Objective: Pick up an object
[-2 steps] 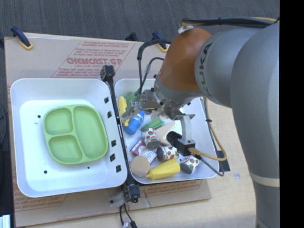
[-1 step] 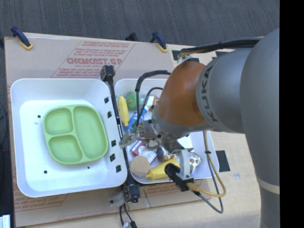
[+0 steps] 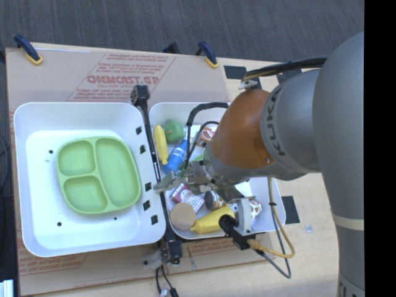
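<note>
Here's the arm (image 3: 291, 129), grey with its orange band, reaching in from the right of the frame and hanging low over the right bin (image 3: 179, 106), covering a good part of it. The gripper (image 3: 189, 181) sits down among the clutter near the middle of that bin, close to its left wall. From this angle I can't tell whether it is open or closed, and nothing can be seen in its grasp. All the candidates for picking are in this right bin. A long yellow piece (image 3: 160, 142) lies along the left wall, a green lump (image 3: 174, 130) just beside it toward the top, and a blue bottle (image 3: 176, 156) slants right next to them. Lower down, a maroon and white packet (image 3: 185, 196) lies just below the gripper. Below it is a tan round disc (image 3: 182, 216), touching a second yellow piece (image 3: 209, 221) at the bin's lower edge. Over in the left bin (image 3: 25, 122), a pale green divided plate (image 3: 98, 175) lies flat by itself, well apart from the gripper. Behind both bins, at the top of the frame, is printed cardboard (image 3: 117, 79).
</note>
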Motion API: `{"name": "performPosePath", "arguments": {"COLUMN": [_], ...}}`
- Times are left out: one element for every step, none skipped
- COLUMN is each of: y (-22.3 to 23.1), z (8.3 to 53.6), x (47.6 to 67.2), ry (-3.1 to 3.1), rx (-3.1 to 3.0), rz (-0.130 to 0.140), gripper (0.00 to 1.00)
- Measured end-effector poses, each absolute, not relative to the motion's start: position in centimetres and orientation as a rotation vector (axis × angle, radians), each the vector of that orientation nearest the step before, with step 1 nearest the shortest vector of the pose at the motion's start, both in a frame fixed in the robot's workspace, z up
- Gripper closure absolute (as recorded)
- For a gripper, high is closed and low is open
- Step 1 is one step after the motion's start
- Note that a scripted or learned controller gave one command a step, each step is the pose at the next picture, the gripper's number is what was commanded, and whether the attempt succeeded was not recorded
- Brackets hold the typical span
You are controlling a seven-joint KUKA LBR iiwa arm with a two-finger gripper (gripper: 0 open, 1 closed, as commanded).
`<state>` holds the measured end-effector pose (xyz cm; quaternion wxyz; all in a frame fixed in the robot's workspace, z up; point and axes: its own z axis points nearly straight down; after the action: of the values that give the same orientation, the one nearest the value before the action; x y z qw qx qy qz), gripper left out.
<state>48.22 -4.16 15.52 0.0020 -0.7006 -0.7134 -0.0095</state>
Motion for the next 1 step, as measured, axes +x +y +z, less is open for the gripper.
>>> {"name": "performPosePath", "arguments": {"y": [6.82], "z": [24.8], "x": [47.68], "ry": [-2.229], "rx": [-2.211], "rz": [0.0], "gripper": [0.0]}}
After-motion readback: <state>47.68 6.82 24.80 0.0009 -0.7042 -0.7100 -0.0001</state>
